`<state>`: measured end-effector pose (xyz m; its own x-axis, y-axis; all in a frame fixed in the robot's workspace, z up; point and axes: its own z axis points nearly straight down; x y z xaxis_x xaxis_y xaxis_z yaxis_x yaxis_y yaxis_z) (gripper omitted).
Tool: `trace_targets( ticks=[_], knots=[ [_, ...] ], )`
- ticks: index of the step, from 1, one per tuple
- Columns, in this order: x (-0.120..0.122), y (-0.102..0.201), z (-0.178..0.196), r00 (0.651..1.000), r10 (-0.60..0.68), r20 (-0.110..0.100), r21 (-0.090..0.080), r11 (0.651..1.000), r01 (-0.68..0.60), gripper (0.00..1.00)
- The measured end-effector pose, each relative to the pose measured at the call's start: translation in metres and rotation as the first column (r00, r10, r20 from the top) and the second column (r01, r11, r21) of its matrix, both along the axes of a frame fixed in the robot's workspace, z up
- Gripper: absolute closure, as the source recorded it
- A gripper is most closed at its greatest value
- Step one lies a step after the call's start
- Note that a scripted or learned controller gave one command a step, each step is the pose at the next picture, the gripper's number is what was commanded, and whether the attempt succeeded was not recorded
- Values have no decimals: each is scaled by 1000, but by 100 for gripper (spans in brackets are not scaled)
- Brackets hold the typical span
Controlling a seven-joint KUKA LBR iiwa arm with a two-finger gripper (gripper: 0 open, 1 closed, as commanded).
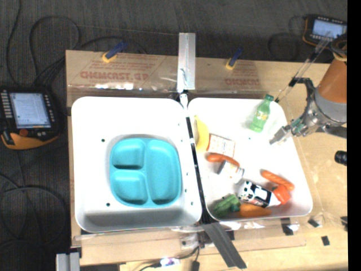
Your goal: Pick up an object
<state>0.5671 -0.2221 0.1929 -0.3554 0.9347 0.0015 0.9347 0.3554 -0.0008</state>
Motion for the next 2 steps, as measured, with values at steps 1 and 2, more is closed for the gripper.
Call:
trace_targets(
  ticks=[1, 2],
  knots=[
    [14, -1, 28, 957, 291, 1, -1, 957, -291, 100],
    [-11, 51, 80, 969, 246, 1, 0, 969, -246, 100]
  ],
)
